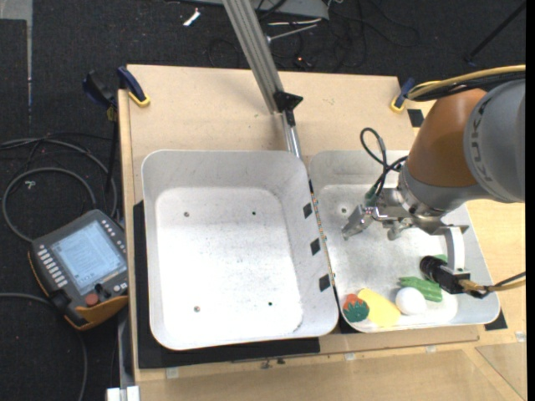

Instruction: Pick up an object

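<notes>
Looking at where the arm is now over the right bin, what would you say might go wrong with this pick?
1. The gripper hangs over bare floor of the right bin, well away from the objects, so closing here would likely grab nothing.
2. The yellow object, white ball and green object crowd the bin's near corner; a grasp may hit the wall or nudge neighbours.
3. The black cable looping by the wrist could snag.

Bright, even overhead light; slightly soft.
</notes>
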